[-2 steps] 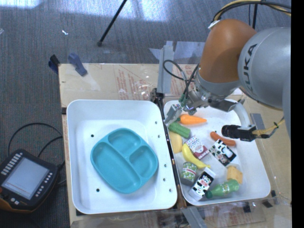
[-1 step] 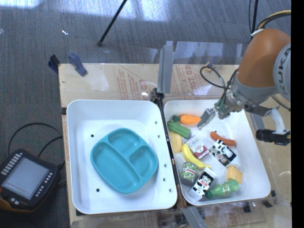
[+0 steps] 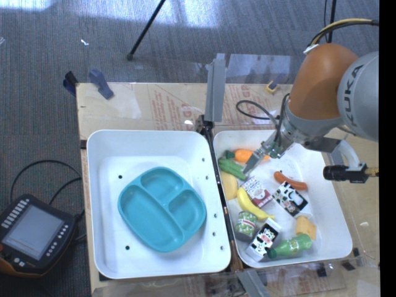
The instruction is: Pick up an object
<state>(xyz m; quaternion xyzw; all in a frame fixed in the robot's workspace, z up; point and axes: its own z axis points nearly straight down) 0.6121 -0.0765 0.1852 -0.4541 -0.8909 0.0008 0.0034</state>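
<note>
The right bin (image 3: 328, 228) holds a pile of toy food. An orange carrot (image 3: 243, 155) and a green cucumber (image 3: 230, 167) lie at its far left corner. My gripper (image 3: 252, 164) points down and to the left, its tip just over the carrot and beside the cucumber. Nothing shows held in it. Just below the tip lies a pink and white box (image 3: 257, 190), with a yellow banana (image 3: 250, 204) under that.
Also in the right bin are a red sausage (image 3: 291, 180), a black and white box (image 3: 289, 198), a green can (image 3: 245, 224), a cow-print carton (image 3: 265, 239), a green bottle (image 3: 289, 246) and a yellow wedge (image 3: 305, 226). The left bin (image 3: 102, 166) holds a blue divided plate (image 3: 162, 208).
</note>
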